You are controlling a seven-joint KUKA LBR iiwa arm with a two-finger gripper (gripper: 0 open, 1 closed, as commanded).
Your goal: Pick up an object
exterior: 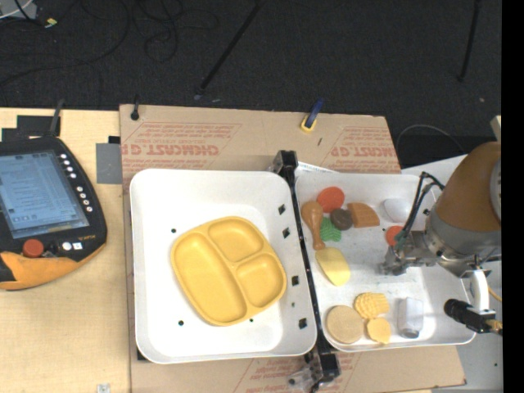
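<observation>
Judging from how things lie, the pick has not been completed: nothing can be seen lifted clear of the right-hand shallow white bin [442,338]. The two-finger gripper [399,262] is lowered into that bin near its right side, under the grey and orange arm [467,203]; whether it is released or clenched cannot be told from this slanted view. A small red round piece [394,235] lies just beside it, partly hidden, and is judged the likeliest target. Other candidates rest in the same bin: a pale yellow wedge-shaped piece [333,266], a round yellow waffle-textured biscuit [372,304] and a red-orange round toy [331,198]. A yellow three-compartment plastic plate [228,268] is seen in the left-hand white bin [155,195]. A confirmed grasp and the lift are left to be done.
</observation>
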